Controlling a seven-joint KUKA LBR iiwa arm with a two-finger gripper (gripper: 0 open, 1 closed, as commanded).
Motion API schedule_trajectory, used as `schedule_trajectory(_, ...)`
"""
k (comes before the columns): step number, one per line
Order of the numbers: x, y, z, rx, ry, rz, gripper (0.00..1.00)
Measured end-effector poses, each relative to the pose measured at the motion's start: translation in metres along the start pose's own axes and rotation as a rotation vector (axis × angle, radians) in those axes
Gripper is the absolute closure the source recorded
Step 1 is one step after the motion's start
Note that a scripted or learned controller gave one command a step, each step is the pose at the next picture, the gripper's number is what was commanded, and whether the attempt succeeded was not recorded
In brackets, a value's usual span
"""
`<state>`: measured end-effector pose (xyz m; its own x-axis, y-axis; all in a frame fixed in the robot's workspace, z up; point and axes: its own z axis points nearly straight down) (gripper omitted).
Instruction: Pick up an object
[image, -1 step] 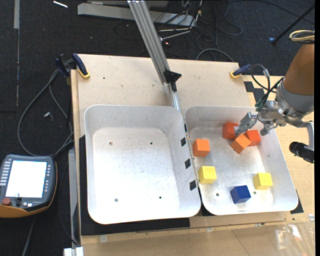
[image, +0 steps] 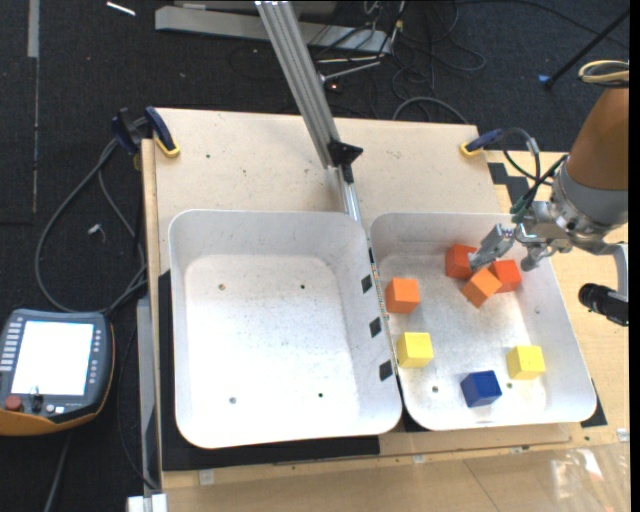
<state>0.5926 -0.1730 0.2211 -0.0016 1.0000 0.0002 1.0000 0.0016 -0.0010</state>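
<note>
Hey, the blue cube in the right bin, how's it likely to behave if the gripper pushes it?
The blue cube looks rigid with flat faces, so it would probably slide, not roll. It sits apart from the yellow cubes, so it likely moves alone. The bin wall is near and may stop it.

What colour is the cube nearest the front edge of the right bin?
Blue; the cube shows clearly in the camera view, low in the right bin.

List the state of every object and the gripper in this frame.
gripper: low over the orange cluster, grasp unclear
orange cluster: three blocks bunched, right bin
lone orange block: resting, apart
yellow blocks: resting
blue block: resting
</note>
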Motion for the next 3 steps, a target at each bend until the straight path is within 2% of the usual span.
schedule_trajectory(3, 0.0, 0.0, 0.0, 0.0, 0.0, 0.0, 0.0)
